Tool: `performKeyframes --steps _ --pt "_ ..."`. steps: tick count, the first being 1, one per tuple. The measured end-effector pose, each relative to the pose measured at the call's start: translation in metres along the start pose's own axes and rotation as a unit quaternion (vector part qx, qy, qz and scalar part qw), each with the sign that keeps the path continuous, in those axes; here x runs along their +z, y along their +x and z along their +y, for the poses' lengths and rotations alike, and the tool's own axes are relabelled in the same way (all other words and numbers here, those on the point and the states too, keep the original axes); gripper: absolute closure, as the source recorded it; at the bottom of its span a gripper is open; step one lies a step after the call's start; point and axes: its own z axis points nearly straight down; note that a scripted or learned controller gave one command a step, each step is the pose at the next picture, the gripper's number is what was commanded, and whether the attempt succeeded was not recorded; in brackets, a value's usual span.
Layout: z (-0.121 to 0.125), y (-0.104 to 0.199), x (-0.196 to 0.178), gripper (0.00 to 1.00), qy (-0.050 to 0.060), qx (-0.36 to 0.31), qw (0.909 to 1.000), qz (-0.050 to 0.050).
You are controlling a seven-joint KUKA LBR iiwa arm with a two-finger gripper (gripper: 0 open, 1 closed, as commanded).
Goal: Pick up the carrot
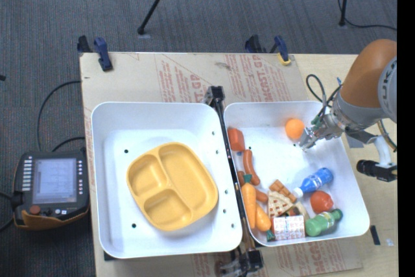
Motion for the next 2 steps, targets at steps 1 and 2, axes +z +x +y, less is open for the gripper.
performKeyframes --steps 1,2 --pt "-0.0216 0.0145 0.0103 1.0 0.001 -0.296 0.9553 -0.001" --pt "-0.022 0.0139 0.0104 0.0 0.001 -0.295 0.9556 -0.001"
